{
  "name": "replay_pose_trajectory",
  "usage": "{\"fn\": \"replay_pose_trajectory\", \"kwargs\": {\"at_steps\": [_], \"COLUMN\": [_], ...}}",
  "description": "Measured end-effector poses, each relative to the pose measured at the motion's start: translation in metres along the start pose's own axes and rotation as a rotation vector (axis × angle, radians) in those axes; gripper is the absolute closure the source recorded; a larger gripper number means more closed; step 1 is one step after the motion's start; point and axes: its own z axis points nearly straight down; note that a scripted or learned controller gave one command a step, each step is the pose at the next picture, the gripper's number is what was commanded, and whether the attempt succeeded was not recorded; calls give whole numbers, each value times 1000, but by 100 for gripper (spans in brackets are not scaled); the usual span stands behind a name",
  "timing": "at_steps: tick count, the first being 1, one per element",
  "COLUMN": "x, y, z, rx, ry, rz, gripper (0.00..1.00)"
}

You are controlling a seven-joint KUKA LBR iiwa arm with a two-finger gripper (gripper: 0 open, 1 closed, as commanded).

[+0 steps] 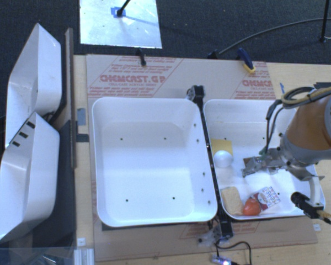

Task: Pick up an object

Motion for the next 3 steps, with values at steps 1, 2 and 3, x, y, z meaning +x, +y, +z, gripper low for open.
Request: {"fn": "replay_pose_trajectory", "kwargs": {"at_steps": [1,2,3], "x": [1,-10,2], "y": [58,8,51], "z": [0,1,0], "rx": [-12,-8,-12], "ry": [-2,-1,-2], "rz": [-4,0,-5], "gripper": [0,0,0]}}
